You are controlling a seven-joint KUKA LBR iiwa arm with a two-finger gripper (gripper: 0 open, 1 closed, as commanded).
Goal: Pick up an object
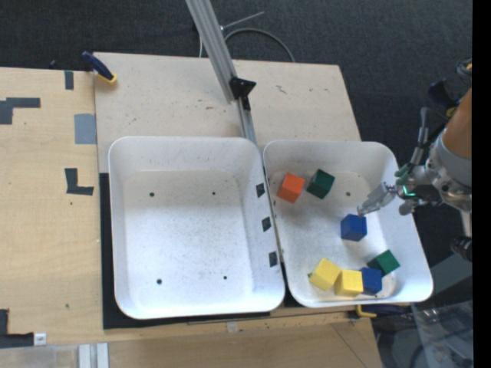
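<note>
The right bin [399, 167] holds several small cubes. An orange cube [291, 187] and a dark green cube [321, 183] sit near its far left. A blue cube [353, 228] lies in the middle. Along the near edge are two yellow cubes [325, 274], another blue cube [372, 280] and a second green cube [386, 262]. My gripper [368, 205] reaches in over the bin's right rim and hangs just above and to the right of the middle blue cube. Nothing shows in its grasp.
The left bin [123, 205] stands beside the right one, with a black divider strip between them. A slanted metal rail [215, 41] runs from the top down to the bins' junction. A blue and yellow clamp [100, 67] lies on the bench at far left.
</note>
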